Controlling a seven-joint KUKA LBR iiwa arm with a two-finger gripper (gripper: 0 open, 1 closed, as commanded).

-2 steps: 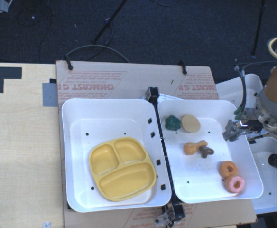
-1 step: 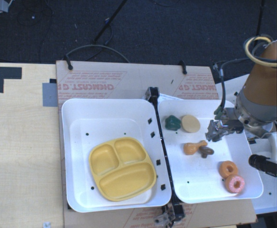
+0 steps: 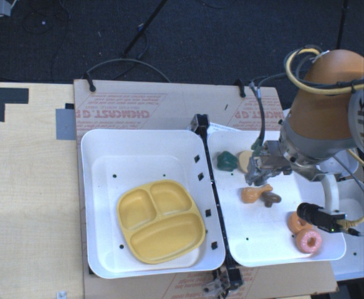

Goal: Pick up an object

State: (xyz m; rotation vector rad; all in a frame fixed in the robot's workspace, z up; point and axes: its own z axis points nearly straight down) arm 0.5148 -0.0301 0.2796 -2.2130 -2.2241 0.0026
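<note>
Orange toy piece (image 3: 252,195) lay in the right bin (image 3: 257,251), toward its left wall and about midway between its far and near edges, with a small brown piece (image 3: 272,199) touching it on the right. The gripper (image 3: 257,170) hung just on its far side, low over the bin, and we could not tell whether it was apart or together; we saw nothing held in it. We judged crowding to be the chief risk. A green lump (image 3: 227,161) and a pale lump (image 3: 245,162) sat just beside the gripper toward the far-left corner, so a descent slightly off line might have nudged one of them or closed on two things at once. The orange piece looked rounded and smooth, and we thought it might slip sideways out of a closing grip, or roll against the brown piece and leave the grip on nothing. The left wall stood near, and a push that way might have wedged the piece against it. A pink doughnut (image 3: 308,241) and another orange thing (image 3: 293,220) lay well apart, by the near-right corner, and seemed out of harm's way.
</note>
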